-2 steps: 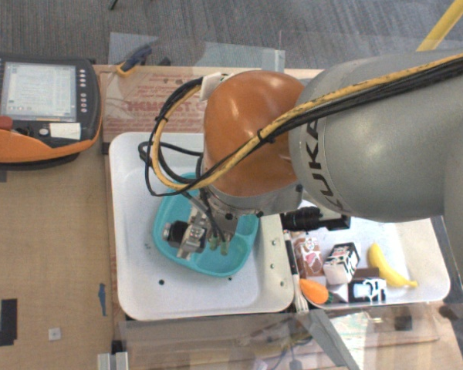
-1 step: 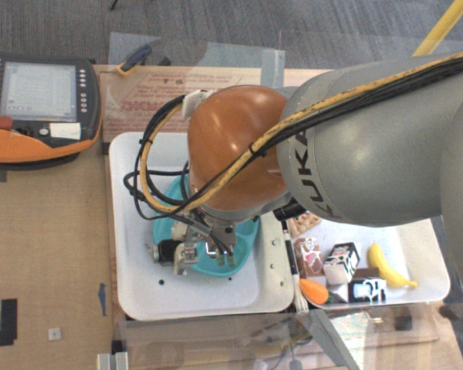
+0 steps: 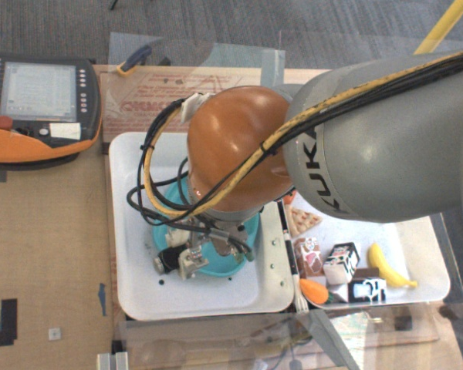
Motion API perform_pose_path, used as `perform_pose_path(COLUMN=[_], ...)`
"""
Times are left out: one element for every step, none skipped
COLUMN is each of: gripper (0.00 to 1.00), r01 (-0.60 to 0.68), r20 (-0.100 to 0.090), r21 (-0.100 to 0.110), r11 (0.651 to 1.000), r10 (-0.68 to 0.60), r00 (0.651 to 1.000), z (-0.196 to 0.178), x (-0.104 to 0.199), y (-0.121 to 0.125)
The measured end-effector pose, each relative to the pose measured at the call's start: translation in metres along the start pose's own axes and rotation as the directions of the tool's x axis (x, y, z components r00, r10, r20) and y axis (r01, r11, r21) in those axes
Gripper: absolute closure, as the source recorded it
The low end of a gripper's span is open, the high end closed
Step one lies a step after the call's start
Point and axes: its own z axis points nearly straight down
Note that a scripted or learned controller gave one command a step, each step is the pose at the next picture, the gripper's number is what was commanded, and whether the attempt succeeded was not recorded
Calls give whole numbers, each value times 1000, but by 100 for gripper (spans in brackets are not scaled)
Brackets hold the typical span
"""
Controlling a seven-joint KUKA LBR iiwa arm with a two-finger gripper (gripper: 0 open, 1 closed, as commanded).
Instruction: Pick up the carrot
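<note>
Camera view, lower middle: the carrot (image 3: 314,290), a short, smooth orange stub, lies in the lower left corner of the right bin (image 3: 420,241). The gripper (image 3: 212,251) hangs over a teal dish (image 3: 220,267) in the left bin (image 3: 131,284), well apart from the carrot; whether it is spread or closed I cannot tell. Brown cardboard (image 3: 46,245) covers the bench, with grey carpet (image 3: 332,14) along the top of the frame.

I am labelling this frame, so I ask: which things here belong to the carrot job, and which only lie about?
Job:
carrot
gripper

Lying about:
banana
pizza slice
teal plate
pendant
</note>
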Motion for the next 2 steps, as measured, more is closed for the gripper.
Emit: perform_pose_path(gripper=[100, 100], r01=[-2, 212], r20=[5, 4], r21=[-2, 0], r11=[1000, 977], r10=[2, -212], r00=[1000, 977], z=[-1, -8], x=[-16, -7], y=[-4, -1])
